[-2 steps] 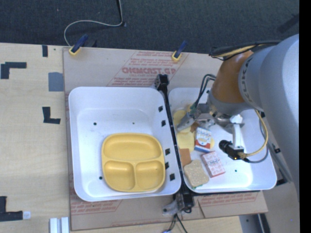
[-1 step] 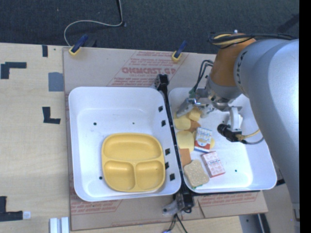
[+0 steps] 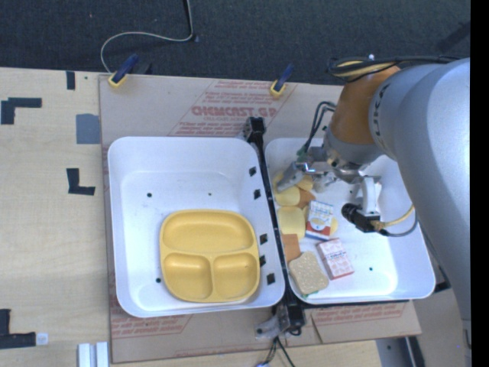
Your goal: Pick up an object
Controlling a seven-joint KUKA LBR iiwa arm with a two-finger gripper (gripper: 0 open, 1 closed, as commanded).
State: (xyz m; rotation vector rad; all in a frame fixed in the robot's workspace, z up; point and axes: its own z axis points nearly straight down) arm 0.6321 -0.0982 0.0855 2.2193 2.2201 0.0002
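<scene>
The right bin [image 3: 397, 281] holds several small toy foods: a pale yellow round piece [image 3: 288, 197], a yellow block [image 3: 291, 222], an orange-brown strip [image 3: 290, 246], a tan bread slice [image 3: 308, 272], a white carton [image 3: 321, 219] and a red-and-white box [image 3: 335, 258]. My gripper [image 3: 300, 171] reaches down from the right into the bin's upper left part, its metal fingers just above the pale yellow round piece. I see nothing held between the fingers.
The left bin [image 3: 130, 174] holds a yellow three-compartment tray [image 3: 208, 254]. A black divider [image 3: 263, 197] with clips runs between the bins. The grey arm [image 3: 435, 144] with its orange band covers the right bin's upper right. Cables hang near the wrist.
</scene>
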